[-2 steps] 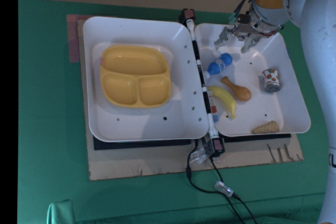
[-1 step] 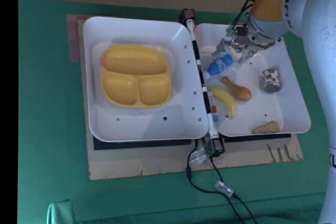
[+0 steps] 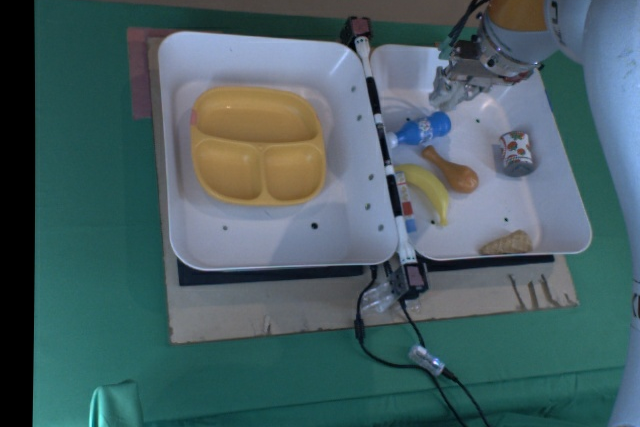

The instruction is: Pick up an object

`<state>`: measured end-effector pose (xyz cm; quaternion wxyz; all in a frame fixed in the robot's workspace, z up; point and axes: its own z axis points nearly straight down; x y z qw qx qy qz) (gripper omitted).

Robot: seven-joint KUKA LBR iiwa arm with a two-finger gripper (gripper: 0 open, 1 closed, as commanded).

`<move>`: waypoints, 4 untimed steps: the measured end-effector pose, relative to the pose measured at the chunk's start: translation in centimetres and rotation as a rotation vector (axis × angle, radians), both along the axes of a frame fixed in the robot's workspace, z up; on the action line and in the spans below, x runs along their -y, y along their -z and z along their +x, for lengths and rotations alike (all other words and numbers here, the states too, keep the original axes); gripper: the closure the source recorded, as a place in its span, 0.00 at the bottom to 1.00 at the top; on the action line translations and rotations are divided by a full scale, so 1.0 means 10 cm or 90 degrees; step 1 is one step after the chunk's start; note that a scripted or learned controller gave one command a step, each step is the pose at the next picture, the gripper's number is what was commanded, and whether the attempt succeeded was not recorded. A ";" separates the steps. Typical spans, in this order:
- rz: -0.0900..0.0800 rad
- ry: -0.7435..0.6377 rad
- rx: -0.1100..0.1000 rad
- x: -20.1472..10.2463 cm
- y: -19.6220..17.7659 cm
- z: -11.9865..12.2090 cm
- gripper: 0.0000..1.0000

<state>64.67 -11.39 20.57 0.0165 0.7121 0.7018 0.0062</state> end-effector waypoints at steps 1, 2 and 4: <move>0.006 -0.007 -0.011 -0.04 -0.81 0.55 1.00; 0.007 -0.007 -0.010 -0.45 -1.44 0.55 1.00; 0.006 -0.006 -0.015 -0.66 -0.80 0.55 0.00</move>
